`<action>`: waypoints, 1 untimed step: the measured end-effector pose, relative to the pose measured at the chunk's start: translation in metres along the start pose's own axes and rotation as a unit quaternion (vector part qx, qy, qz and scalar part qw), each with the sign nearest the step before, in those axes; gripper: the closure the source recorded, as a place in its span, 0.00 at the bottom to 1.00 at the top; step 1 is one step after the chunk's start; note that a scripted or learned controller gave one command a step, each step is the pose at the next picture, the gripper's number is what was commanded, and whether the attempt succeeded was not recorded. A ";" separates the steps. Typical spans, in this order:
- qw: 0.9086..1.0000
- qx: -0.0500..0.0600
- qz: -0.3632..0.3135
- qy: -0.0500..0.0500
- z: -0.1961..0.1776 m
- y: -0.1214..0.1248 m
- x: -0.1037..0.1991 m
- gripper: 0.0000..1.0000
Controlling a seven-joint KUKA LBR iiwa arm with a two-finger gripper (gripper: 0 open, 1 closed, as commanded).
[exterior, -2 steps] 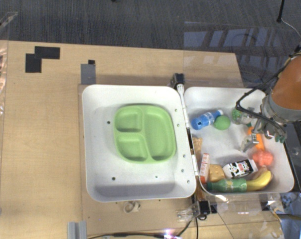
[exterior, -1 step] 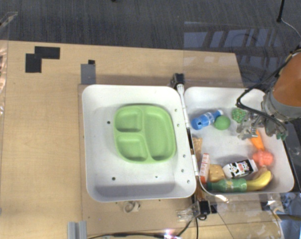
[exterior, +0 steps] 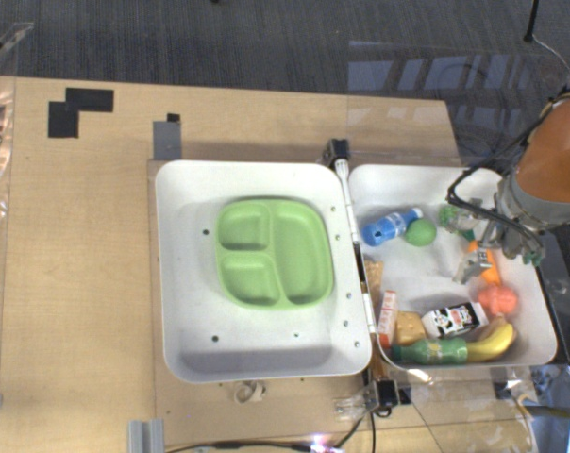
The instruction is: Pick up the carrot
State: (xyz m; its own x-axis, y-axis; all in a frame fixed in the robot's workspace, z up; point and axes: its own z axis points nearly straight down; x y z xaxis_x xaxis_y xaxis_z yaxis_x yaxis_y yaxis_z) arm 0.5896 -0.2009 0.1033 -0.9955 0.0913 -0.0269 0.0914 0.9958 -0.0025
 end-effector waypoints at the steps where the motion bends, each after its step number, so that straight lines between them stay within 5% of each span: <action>1: 0.998 -0.001 0.060 0.006 0.015 0.011 -0.023 0.00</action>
